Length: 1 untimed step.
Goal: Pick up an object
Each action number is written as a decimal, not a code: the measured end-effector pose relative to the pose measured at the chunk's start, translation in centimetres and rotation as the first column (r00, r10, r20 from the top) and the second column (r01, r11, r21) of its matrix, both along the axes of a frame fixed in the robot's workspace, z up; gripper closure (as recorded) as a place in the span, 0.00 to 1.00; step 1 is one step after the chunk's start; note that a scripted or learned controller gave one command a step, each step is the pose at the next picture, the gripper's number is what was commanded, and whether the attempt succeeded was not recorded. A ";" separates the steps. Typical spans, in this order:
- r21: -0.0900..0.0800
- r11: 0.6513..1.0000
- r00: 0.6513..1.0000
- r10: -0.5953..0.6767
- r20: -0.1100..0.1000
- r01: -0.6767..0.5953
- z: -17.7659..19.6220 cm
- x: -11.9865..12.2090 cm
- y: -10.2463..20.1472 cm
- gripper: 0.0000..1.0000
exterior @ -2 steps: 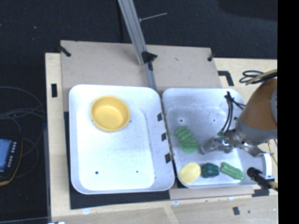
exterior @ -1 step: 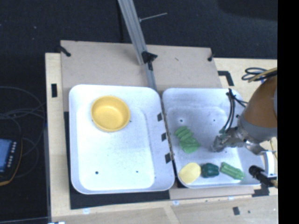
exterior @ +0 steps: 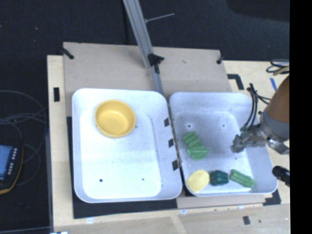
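The right bin (exterior: 209, 106) holds a light green ridged object (exterior: 194, 146) left of centre. Along its front edge lie a pale yellow round object (exterior: 198, 180), a dark green object (exterior: 219, 177) and a bright green object (exterior: 242, 178). A yellow bowl (exterior: 115, 118) sits at the back of the left bin (exterior: 122, 179). My gripper (exterior: 240, 144) hangs low over the right bin's right side, apart from every object. Nothing shows between its fingers.
A grey metal pole (exterior: 141, 30) slants from the top of the view down to the gap between the bins. Cables (exterior: 253, 106) hang by the arm. A handheld pendant (exterior: 9, 162) lies off the bench at the far left.
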<state>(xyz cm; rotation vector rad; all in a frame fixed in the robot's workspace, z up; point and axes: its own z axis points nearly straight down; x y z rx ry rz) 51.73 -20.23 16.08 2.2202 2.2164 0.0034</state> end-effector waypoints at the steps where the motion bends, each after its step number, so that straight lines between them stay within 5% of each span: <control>1: 0.000 1.000 1.000 0.002 0.000 -0.002 4.3 -0.2 0.3 1.00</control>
